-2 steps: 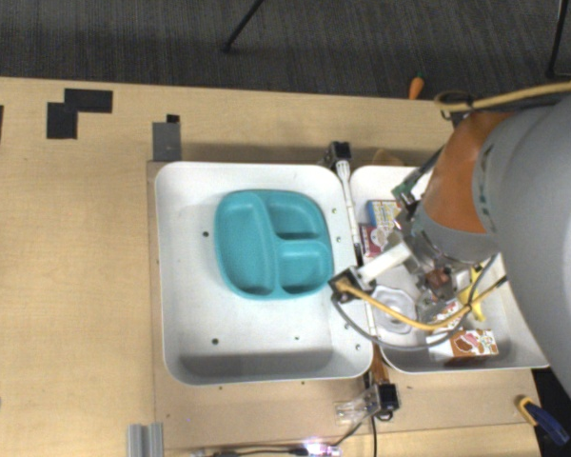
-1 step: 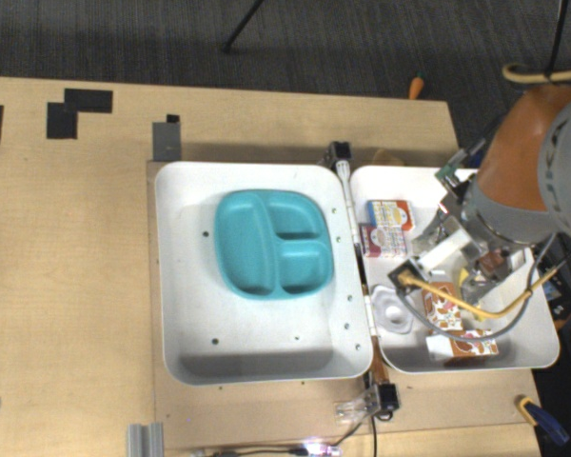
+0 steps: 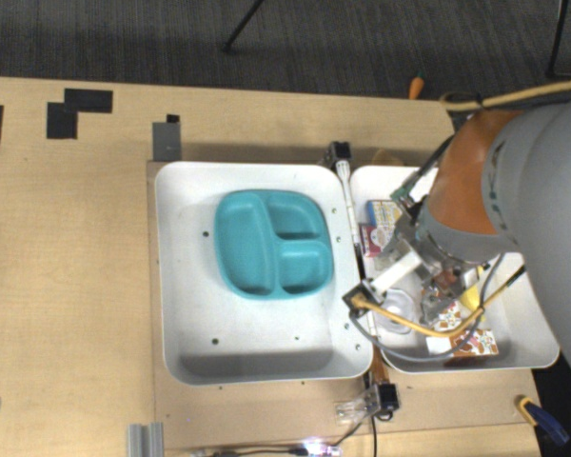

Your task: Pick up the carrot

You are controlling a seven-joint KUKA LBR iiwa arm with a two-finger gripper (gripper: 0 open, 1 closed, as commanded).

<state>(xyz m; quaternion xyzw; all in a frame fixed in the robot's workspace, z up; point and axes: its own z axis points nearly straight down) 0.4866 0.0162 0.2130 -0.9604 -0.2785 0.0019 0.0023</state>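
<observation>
My gripper (image 3: 441, 291) hangs low inside the right bin (image 3: 538, 343), near its middle, with the grey arm and its orange band above it. The arm covers most of that bin's floor and whatever lies under it. Around the gripper lie a colourful packet (image 3: 379, 225) at the bin's left side, a brown printed packet (image 3: 474, 343) at the front, and a small yellow piece (image 3: 471, 298) just right of the gripper. I cannot tell whether anything is in the gripper.
The left bin (image 3: 190, 336) holds a teal divided plate (image 3: 271, 244) in its middle. A low wall separates the two bins. Bare wooden bench stretches to the left. Small clamps and cables sit at the front edge.
</observation>
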